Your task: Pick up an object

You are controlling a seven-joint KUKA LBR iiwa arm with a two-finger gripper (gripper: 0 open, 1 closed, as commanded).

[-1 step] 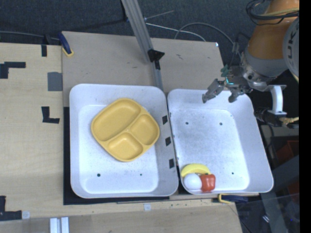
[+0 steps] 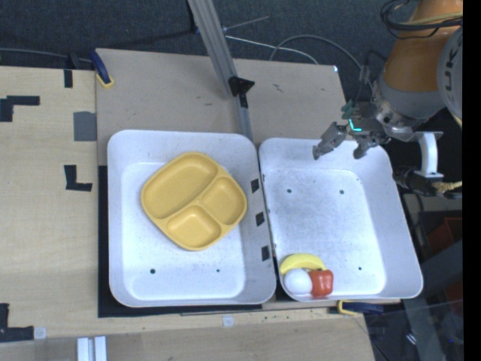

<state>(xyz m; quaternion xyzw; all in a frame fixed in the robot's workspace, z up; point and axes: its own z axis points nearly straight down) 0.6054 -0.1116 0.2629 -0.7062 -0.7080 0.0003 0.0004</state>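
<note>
We see the gripper (image 2: pixel 342 144), jaws spread and holding nothing; the small red plastic object (image 2: pixel 322 282) lies toward 6 o'clock.

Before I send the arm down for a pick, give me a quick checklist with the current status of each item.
1. Gripper fingers spread, nothing between them: ok.
2. Targets in right bin: yellow piece, white ball, red piece at its near edge: ok.
3. Gripper above targets: not ok, it is at the far edge.
4. Targets separated: not ok, clustered and touching.
5. Yellow tray in left bin, apart from the path: ok.
</note>
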